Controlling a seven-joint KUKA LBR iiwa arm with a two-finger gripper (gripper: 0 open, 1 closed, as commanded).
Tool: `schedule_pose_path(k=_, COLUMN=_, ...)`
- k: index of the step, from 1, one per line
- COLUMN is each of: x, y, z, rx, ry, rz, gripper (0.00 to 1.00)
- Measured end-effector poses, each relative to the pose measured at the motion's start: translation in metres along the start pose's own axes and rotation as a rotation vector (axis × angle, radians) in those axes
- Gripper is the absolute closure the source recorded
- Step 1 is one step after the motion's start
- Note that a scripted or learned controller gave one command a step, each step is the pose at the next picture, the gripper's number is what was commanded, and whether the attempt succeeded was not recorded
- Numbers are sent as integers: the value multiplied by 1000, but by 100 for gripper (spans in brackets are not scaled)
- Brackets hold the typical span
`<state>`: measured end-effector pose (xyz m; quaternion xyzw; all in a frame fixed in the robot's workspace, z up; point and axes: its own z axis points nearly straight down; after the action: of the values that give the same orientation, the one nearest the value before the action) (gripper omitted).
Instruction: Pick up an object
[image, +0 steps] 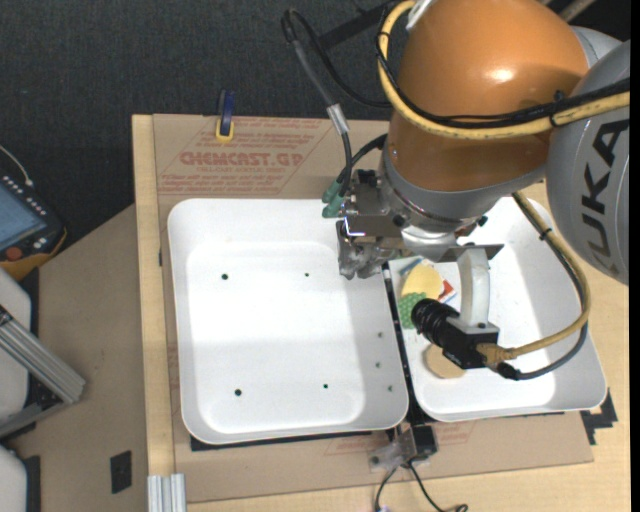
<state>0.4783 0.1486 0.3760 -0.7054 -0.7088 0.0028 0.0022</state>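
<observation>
We found gripper (440, 285) low over right bin (560, 390), amid objs; grip state cannot tell; no pick confirmed, lift pending

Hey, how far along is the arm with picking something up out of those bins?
Done: the arm has reached over the right bin, above the small pile of objects at its left side, yellow and green pieces among them. In hand: nothing visibly; the wrist hides the tool, so no grasp can be confirmed. Left: securing one object and lifting it out. The left bin plays no part so far.
</observation>
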Motion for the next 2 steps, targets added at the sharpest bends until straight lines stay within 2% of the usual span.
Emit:
schedule_pose_path(k=1, x=-67, y=18, z=98, rx=4, ry=-4, rz=13, gripper=100)
schedule_pose_path(k=2, x=-189, y=0, z=105, rx=-3, ry=-2, rz=19, gripper=100)
